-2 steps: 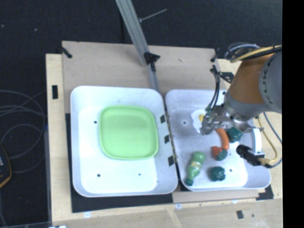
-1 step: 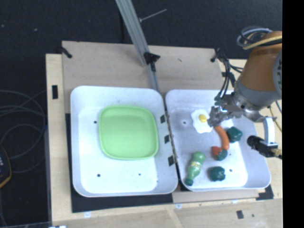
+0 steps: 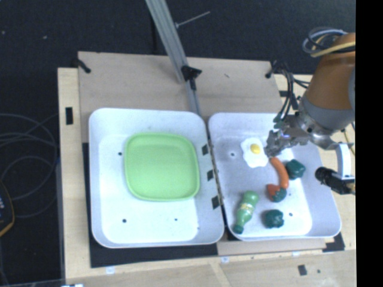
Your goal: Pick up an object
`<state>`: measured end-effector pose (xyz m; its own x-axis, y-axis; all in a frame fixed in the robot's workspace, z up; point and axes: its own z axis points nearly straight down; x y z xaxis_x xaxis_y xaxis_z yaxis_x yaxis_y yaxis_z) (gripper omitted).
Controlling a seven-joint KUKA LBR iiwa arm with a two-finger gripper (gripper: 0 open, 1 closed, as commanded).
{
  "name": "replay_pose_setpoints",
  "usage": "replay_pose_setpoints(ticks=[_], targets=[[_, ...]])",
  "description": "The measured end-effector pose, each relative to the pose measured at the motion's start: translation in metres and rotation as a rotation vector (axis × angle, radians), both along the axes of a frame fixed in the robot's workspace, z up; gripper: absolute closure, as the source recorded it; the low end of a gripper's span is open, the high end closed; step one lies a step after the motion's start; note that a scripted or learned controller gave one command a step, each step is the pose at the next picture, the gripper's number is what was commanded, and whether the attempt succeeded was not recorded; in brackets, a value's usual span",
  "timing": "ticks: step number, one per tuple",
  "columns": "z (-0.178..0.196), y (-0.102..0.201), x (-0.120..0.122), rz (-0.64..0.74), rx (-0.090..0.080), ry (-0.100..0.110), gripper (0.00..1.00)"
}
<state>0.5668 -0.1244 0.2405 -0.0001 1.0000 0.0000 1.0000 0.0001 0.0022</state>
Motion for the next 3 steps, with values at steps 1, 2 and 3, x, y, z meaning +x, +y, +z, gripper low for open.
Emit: replay_pose_setpoints(ticks=[1,2,3], targets=[[-0.008,0.047,0.002,0.003,0.0,0.002,1.0],[-0.015,0.093,0.01,0.003,0.0,0.002,1.0],[-0.001,0.143,0.016,0.004,0.001,0.001,1.0]])
